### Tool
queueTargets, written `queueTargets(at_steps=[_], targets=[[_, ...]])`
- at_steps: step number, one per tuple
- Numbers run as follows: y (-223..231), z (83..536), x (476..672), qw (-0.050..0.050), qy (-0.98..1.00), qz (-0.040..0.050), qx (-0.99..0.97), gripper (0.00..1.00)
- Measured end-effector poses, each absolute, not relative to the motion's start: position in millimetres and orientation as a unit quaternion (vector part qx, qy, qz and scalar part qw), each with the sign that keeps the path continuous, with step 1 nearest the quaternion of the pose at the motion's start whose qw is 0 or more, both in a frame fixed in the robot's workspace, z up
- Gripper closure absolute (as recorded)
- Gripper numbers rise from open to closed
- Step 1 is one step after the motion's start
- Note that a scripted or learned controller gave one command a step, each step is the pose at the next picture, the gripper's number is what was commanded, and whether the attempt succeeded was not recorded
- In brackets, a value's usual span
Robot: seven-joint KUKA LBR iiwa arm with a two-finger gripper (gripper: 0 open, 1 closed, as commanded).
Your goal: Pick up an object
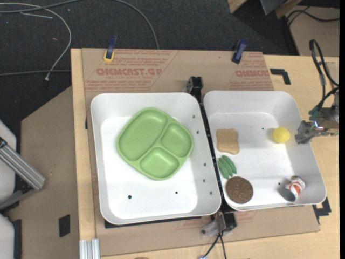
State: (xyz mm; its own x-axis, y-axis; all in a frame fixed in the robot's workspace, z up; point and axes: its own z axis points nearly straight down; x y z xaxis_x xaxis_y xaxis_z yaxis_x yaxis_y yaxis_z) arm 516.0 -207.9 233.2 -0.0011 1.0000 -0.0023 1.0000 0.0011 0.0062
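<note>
1. Plate, green with three sections, lies alone in the left bin, turned at an angle; we judge it a target dish for sorting, not the likely pick.
2. Bins touch along a middle seam, clamped to the cardboard, probably so nothing shifts.
3. Right bin holds the loose things: tan bread slice near the seam, green pod just below it, brown round cookie at the front wall.
4. Yellow ball sits apart toward the right wall; a small red-and-white can is in the front right corner.
5. Gripper hangs at the right rim, just beside the ball, nothing in it that we see; whether spread or pressed together we cannot tell. We guess the ball is the nearest pick.
</note>
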Motion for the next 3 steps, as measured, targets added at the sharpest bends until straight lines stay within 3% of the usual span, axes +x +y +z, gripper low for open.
queueTargets(at_steps=[1, 2, 3], targets=[[-208, 283, 517.1, 0.003, 0.708, 0.0012, 0.706, 1.0], [-155, 278, 514.4, -0.002, 0.709, 0.0006, 0.705, 1.0], [-97, 280, 523.7, -0.001, 0.71, 0.0007, 0.705, 1.0]])
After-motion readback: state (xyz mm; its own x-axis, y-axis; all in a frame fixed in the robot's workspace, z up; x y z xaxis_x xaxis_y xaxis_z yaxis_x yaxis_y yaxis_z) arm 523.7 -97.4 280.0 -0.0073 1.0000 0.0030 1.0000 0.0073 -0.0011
